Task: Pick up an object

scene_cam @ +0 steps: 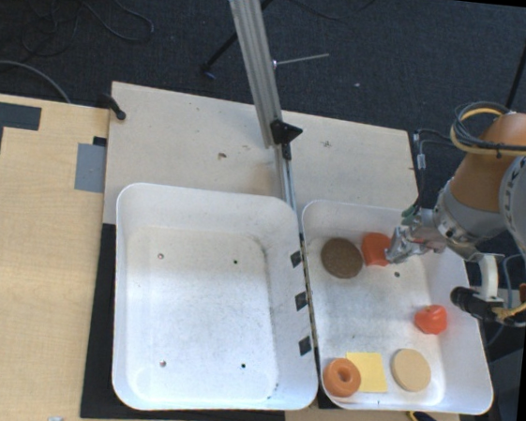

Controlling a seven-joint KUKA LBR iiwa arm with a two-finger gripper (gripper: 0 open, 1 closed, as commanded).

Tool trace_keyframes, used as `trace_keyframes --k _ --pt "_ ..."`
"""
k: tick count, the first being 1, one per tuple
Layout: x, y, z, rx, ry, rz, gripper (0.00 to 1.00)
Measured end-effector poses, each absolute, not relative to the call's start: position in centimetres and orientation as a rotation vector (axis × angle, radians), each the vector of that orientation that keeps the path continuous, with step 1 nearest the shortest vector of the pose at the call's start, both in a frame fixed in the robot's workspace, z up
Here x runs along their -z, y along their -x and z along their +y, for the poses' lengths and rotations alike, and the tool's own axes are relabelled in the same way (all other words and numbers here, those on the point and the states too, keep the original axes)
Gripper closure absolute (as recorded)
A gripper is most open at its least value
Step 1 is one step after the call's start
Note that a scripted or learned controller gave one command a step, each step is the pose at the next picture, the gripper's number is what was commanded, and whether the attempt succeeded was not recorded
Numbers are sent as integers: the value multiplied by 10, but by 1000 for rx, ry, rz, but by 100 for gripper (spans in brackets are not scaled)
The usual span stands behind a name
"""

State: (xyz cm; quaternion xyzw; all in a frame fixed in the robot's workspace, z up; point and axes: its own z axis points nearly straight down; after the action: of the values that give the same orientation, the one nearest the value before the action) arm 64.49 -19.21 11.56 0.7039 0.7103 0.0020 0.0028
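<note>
The right bin (455, 392) serves as the landmark here. Inside it, near its far wall, lies a brown disc (341, 258), and just right of that disc sits an orange block (375, 248). The gripper (398, 249) is down at the block's right side, apparently touching it, but whether its claw is open or closed cannot be told from this slanted view, nor whether the block lies between its parts. The grey arm (491, 198) with its orange band comes in over the bin's far right corner. Toward the bin's right wall rests a small red piece (431, 318), well apart from the block. Along the bin's near wall lie three things in a row: an orange ring (343, 377) at the left, a yellow square (367, 370) touching it, and a tan disc (411, 370) just right of the square. The left bin (150, 211) adjoins the right bin's left wall. A slanted metal rail (260, 72) rises beyond the bins' shared edge.
</note>
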Motion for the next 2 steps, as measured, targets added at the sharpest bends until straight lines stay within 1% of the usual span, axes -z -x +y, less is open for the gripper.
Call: trace_keyframes --k 2 --pt "-227 -644 -202 -4 -2212 2225 100"
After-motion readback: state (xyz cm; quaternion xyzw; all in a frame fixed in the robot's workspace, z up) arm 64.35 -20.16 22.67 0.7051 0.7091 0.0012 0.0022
